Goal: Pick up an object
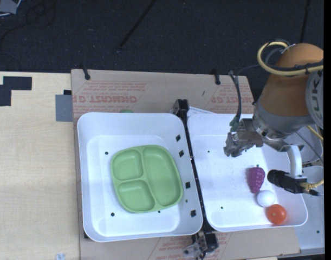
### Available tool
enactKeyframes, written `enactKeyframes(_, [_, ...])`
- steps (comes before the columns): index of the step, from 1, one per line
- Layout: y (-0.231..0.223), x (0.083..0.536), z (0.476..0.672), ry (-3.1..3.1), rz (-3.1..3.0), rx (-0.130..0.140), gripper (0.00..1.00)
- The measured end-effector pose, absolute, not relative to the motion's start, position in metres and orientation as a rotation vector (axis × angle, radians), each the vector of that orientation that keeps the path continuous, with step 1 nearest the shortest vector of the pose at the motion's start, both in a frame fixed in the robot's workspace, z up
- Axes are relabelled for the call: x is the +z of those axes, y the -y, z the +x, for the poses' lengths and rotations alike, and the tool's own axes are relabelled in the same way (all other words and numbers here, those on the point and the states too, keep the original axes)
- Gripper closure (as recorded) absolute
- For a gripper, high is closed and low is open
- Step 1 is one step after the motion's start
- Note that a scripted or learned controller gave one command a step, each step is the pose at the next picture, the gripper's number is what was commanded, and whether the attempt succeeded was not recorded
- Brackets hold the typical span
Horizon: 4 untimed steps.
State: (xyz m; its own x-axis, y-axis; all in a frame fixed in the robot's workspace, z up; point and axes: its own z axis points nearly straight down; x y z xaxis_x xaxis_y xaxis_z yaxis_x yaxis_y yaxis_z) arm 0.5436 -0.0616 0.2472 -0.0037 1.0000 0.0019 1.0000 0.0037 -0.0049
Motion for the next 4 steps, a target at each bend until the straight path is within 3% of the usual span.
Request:
enactKeyframes(3, [-0.081, 0.218, 0.580, 2.223, -2.216, 0.003, 1.00])
enactKeyframes(4, [-0.080, 0.219, 0.579, 2.222, -2.218, 0.005, 0.00])
